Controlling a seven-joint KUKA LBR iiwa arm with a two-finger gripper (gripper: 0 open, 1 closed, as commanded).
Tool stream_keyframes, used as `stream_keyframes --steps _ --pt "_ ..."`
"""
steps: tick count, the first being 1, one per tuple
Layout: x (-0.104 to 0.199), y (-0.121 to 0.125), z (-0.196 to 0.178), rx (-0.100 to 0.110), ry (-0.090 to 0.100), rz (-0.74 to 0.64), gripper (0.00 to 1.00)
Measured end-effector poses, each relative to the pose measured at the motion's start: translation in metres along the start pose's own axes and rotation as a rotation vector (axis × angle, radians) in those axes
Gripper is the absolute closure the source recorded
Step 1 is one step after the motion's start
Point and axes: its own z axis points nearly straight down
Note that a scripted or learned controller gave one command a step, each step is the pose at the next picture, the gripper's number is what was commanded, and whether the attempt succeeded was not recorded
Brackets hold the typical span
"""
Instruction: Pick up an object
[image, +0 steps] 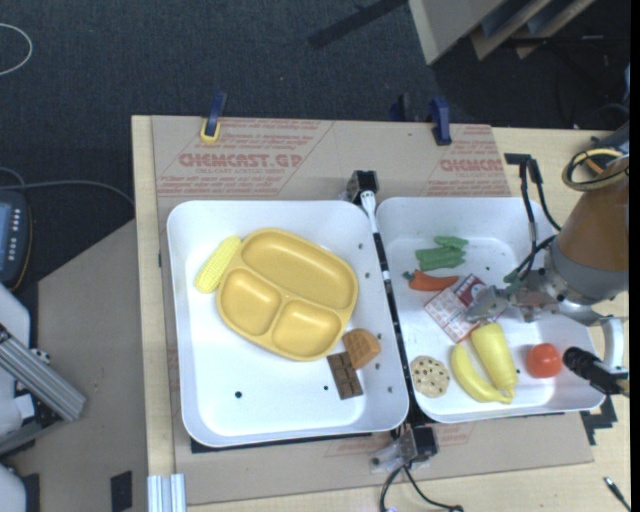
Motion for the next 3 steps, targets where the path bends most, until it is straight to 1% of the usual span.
stream_keyframes --steps 1,2,3 --pt "0.0 0.002 -0.011 -0.009 -0.005 0.0 1.0" --pt "-0.009 0.002 -0.058 -0.004 -0.006 0.001 1.0" --pt "-0.014 0.012 -0.107 -0.006 -0.006 -0.001 1.0"
